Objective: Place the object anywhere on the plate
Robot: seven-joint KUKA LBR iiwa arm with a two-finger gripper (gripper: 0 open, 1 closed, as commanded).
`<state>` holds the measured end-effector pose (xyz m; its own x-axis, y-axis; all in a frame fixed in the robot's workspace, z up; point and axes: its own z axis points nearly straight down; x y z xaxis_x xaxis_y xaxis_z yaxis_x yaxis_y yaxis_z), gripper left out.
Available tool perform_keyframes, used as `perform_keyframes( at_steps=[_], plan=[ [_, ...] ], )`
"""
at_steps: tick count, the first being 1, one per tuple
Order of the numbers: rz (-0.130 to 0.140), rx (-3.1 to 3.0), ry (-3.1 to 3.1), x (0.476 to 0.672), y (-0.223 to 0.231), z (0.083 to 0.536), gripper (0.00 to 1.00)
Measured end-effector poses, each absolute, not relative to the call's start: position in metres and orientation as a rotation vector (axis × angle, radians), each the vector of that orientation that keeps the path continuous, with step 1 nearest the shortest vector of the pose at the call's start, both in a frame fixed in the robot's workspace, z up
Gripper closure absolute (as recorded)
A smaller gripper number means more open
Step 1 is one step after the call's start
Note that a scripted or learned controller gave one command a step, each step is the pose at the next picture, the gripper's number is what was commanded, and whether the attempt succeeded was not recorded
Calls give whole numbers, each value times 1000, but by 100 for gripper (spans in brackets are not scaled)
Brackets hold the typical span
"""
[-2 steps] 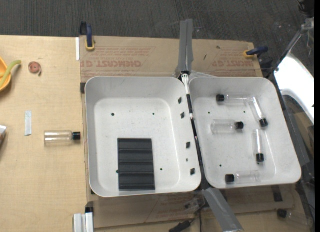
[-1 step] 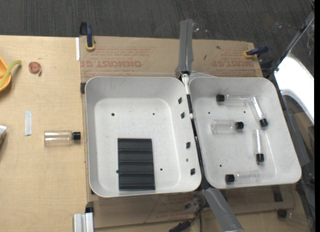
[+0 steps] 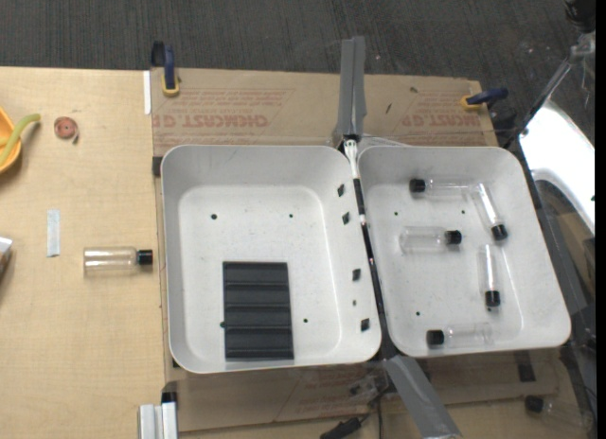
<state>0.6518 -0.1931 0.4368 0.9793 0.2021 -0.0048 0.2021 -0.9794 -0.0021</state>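
A dark ribbed rectangular plate lies flat on the floor of the left bin, near its front edge. Several clear vials with black caps lie scattered in the right bin. One vial is at the back, another vial is in the middle, and a third vial is by the front wall. Two more lie along the right side. All of them rest on their sides, apart from one another.
On the wooden bench to the left lie a spare vial, a small white strip, a pink disc and a yellow object. Clamps hold the cardboard under the bins. White equipment stands at the right.
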Motion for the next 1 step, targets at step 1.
perform_keyframes(
  at_steps=[1],
  plan=[
    [9,-3124,-315,625,-222,440,0]
  ],
)
